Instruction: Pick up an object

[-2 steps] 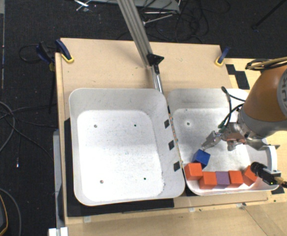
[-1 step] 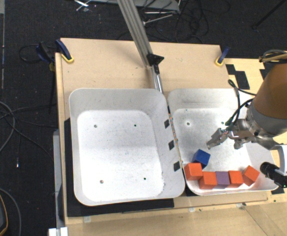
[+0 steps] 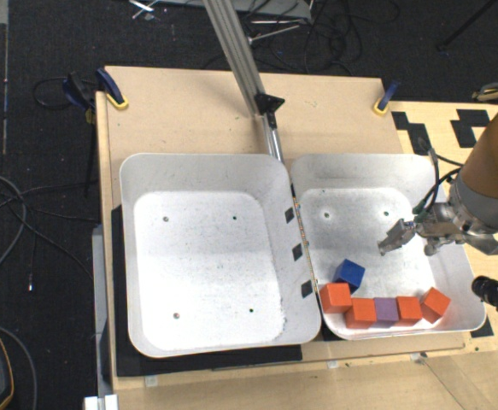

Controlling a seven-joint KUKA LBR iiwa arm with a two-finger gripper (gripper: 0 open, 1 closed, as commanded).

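Note:
Several small blocks lie along the near edge of the right bin (image 3: pixel 351 173). A blue block (image 3: pixel 348 272) sits just behind an orange block (image 3: pixel 336 295). To their right runs a row: another orange block (image 3: pixel 362 312), a purple block (image 3: pixel 386 310), an orange block (image 3: pixel 409 308) and a tilted orange block (image 3: pixel 436 303) against the bin's corner. My gripper (image 3: pixel 409 237) hangs over the right half of this bin, above and to the right of the blue block, apart from all the blocks. Nothing shows in its grasp.
The left bin (image 3: pixel 146 178) lies beside the right one, sharing a raised middle rim (image 3: pixel 295 229). A slanted metal pole (image 3: pixel 236 45) rises from the bench's far side. Blue and yellow clamps (image 3: pixel 112 90) sit at the bench's far corners.

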